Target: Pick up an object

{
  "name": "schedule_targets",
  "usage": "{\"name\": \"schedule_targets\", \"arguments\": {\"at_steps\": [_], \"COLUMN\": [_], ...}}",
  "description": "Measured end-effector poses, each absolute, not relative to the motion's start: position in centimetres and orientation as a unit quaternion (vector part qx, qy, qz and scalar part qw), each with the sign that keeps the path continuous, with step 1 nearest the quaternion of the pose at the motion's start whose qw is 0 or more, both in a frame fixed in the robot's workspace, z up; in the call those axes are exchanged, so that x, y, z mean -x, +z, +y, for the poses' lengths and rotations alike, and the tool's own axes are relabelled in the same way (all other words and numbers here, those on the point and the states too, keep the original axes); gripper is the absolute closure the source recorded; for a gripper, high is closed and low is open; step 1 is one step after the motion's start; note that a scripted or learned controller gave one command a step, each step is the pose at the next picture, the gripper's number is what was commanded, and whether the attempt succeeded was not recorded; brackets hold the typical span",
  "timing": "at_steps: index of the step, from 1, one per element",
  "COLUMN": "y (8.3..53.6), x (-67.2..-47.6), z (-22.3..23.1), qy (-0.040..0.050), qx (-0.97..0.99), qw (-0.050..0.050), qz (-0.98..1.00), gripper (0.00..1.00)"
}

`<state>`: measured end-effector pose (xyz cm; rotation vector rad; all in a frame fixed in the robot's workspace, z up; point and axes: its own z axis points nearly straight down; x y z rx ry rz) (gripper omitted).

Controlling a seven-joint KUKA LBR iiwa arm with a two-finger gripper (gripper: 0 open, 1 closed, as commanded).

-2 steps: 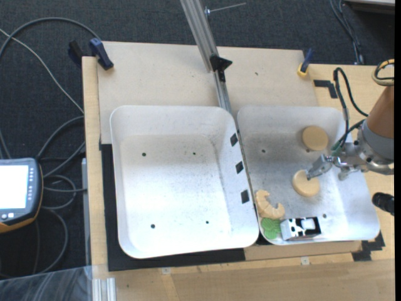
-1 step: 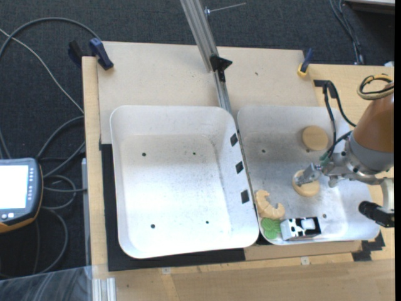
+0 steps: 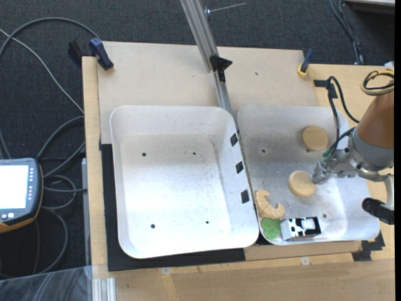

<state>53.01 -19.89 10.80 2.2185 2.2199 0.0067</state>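
In the right bin (image 3: 276, 127) lie two tan round discs, one toward the back (image 3: 314, 137) and one in the middle (image 3: 301, 184). A pale tan lumpy piece (image 3: 269, 204), a green round object (image 3: 271, 228) and a black-and-white block (image 3: 301, 227) sit along the bin's front edge. My gripper (image 3: 321, 172) reaches in from the right and hangs low, just at the right edge of the middle disc. Whether it touches the disc I cannot tell.
The left bin (image 3: 175, 180) stands beside the right one, with a metal rail (image 3: 200, 30) running down between them. Clamps (image 3: 100, 52) sit at the bench's back corners. A tablet (image 3: 15, 190) and cables lie on the floor at left.
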Motion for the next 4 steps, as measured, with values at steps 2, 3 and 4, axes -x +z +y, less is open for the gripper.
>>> {"name": "schedule_targets", "arguments": {"at_steps": [2,3,4], "y": [21.1,27.2,26.2], "x": [-53.2,-53.0,-55.1], "z": [-20.4,-19.8,-15.3], "qy": [0.0015,0.0021,0.0009], "qx": [-0.707,-0.706,-0.705], "qw": [0.004,0.004,0.001], "qz": [0.707,0.708,0.709], "gripper": [1.0,1.0,1.0]}}
